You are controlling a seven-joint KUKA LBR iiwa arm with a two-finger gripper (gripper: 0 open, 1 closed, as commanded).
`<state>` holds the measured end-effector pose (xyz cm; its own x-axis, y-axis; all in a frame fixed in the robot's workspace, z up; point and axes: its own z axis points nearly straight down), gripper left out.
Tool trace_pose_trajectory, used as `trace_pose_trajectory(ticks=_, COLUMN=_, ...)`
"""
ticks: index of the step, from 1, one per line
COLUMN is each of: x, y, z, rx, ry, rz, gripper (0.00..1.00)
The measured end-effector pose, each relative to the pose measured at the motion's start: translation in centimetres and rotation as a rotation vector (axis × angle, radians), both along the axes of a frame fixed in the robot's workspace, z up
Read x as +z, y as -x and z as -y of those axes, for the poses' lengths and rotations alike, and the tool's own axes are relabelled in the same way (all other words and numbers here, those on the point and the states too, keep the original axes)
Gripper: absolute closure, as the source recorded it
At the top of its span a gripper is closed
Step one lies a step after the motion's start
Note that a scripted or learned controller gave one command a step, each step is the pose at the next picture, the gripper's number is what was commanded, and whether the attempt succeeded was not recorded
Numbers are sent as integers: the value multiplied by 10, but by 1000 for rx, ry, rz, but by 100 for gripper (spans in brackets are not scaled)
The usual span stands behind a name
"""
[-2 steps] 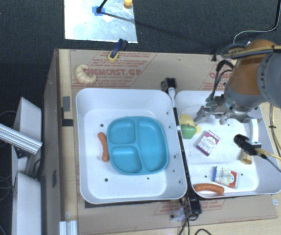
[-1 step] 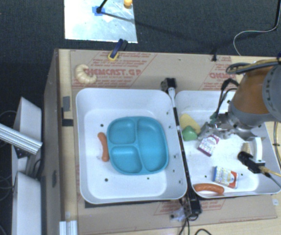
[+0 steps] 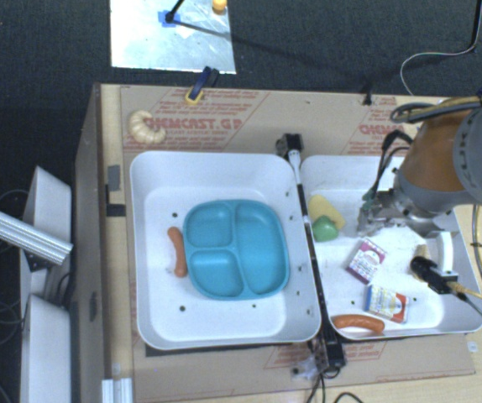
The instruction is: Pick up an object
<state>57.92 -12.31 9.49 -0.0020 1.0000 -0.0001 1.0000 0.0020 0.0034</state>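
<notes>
My gripper (image 3: 375,215) hangs low over the upper middle of the right bin (image 3: 350,168), coming in from the right on the grey and orange arm (image 3: 442,162). Just left of it lie a yellow piece (image 3: 325,205) and a green piece (image 3: 326,228), touching each other. A small purple and white packet (image 3: 365,260) lies below the gripper. Further down is a red, white and blue packet (image 3: 387,302). An orange sausage (image 3: 358,323) rests along the bin's front wall. I see nothing between the fingers.
The left bin (image 3: 161,179) holds a blue divided plate (image 3: 234,248) and an orange sausage (image 3: 177,251) beside it on the left. A black divider rail (image 3: 306,225) runs between the bins. Cardboard (image 3: 224,120) lies behind them.
</notes>
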Motion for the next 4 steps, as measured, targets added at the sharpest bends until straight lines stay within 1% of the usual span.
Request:
trace_pose_trajectory(ticks=1, x=0, y=0, z=0, rx=1, ry=0, rz=0, gripper=0)
trace_pose_trajectory(ticks=2, x=-11, y=50, z=-22, rx=-1, ry=0, rz=-3, gripper=0)
trace_pose_trajectory(ticks=3, x=0, y=49, z=-21, rx=-1, ry=0, rz=0, gripper=100)
trace_pose_trajectory(ticks=4, x=0, y=49, z=-21, rx=0, ry=0, rz=0, gripper=0)
